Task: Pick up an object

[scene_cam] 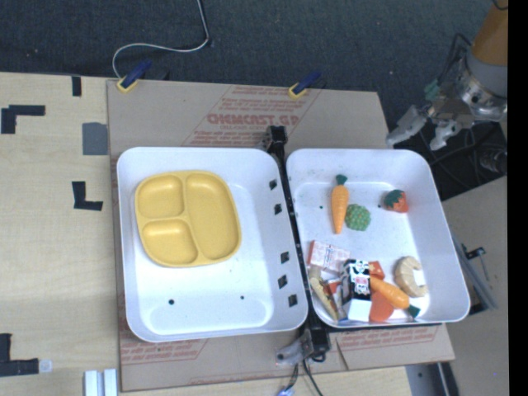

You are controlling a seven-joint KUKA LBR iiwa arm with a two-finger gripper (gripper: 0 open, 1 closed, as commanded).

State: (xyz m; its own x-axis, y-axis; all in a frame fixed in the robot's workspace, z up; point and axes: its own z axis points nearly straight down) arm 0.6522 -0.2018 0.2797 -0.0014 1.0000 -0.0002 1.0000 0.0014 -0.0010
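Toy carrot (339,205) lies in right bin (441,221), near broccoli (358,217). My gripper (431,123) hovers beyond bin's far corner, fingers spread, nothing held. Approach step; next I must descend over carrot.

Left bin (132,180) and right bin (441,221): smooth white plastic, faint sheen along the rims. Yellow divided tray (187,219): smooth plastic, low gloss. Under both bins, a brown cardboard sheet (231,118), matt, printed in red. Bench top (49,139): pale wood-look surface, matt, with dark tape marks. Floor beyond: dark blue carpet (330,23), rough weave. Toy carrot (339,205) and green broccoli piece (357,217): matt; the broccoli is bumpy, possibly rubbery, hard to tell at this size. Small carton (359,279) looks like printed paper. Gripper (432,122): pale grey, metal-like with a dull shine.
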